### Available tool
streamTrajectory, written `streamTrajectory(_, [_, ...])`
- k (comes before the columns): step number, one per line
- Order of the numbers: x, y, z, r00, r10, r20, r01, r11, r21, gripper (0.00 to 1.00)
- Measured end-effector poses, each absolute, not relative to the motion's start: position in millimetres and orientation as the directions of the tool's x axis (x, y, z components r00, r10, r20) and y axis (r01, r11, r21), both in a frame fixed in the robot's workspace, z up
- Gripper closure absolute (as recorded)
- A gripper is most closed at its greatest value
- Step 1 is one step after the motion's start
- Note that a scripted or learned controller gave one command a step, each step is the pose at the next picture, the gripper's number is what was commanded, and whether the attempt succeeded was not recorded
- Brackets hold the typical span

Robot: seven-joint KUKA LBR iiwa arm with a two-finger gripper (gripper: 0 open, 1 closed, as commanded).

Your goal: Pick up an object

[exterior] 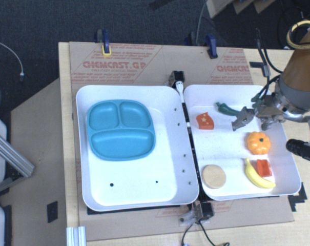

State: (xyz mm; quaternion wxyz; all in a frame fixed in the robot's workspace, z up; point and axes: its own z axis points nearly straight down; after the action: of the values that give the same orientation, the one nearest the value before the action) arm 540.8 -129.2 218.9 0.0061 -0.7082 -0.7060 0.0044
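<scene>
Orange round plastic pumpkin (259, 143), right bin (231, 191): lies directly below and just beside the two-finger gripper (257, 118), whose finger state cannot be told.

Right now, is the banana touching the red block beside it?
Touching. The camera view shows the red block lying against the banana, no white bin floor between them.
</scene>
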Motion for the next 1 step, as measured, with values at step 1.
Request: streamTrajectory(1, [543.6,-128.7,226.4,0.0,1.0,0.0,1.0,0.0,-0.001,0.0])
